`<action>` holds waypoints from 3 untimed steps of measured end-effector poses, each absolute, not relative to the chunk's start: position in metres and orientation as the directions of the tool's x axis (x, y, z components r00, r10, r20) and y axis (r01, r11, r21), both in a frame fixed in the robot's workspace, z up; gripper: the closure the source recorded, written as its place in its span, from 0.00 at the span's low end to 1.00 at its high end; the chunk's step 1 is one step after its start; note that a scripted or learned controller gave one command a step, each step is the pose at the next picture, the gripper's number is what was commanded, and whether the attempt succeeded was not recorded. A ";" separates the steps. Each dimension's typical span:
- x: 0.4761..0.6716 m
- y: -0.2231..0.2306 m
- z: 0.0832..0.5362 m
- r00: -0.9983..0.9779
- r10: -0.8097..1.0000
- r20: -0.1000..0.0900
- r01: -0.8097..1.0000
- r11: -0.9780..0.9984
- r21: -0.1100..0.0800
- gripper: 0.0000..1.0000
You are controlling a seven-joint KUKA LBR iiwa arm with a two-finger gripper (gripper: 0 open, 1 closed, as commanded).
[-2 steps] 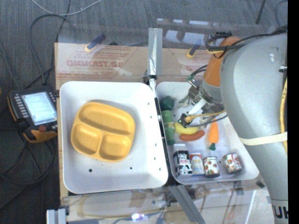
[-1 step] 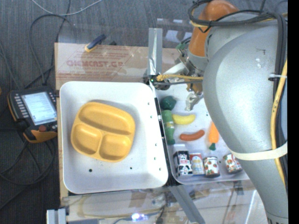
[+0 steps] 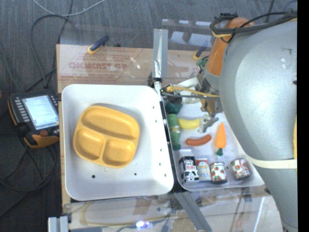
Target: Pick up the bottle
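Two white bins sit side by side on the bench. The left bin (image 3: 72,178) holds a yellow divided tray (image 3: 106,136), roughly centred, three compartments facing up. The right bin (image 3: 256,180) is crowded and half covered by the big grey arm (image 3: 263,91) coming in from the right, orange band (image 3: 216,57) visible above the wrist.

The gripper (image 3: 208,122) hangs over the upper middle of the right bin, its metal tip just above and right of the banana (image 3: 189,123). Can't tell whether the claw is spread or pressed together; the tip is small and partly hidden by the wrist. Nothing visibly pinched in it.

The bottle (image 3: 173,129), green, lies along the left wall of the right bin, lengthwise up-down in the camera view, its dark cap end toward the top. It is left of the gripper, with the banana between them; bottle and claw are apart, not touching.

Other stuff in the right bin: a red sausage (image 3: 198,140) below the banana, an orange carrot (image 3: 220,137) to its right with green top pointing down, and a row of four small cans (image 3: 214,170) along the near edge.

A handheld control tablet (image 3: 35,112) lies on the floor left of the bench, with cables around it.
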State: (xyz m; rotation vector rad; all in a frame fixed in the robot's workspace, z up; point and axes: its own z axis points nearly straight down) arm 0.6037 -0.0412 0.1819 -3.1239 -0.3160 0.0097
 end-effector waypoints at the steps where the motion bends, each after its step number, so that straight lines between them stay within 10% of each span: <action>1: 0.585 0.067 0.182 0.973 0.229 -0.006 0.229 -0.973 -0.001 0.00; 2: 0.603 0.148 0.096 0.929 0.370 0.004 0.370 -0.929 0.010 0.00; 3: 0.610 0.062 0.183 0.753 0.658 -0.007 0.658 -0.753 0.001 0.00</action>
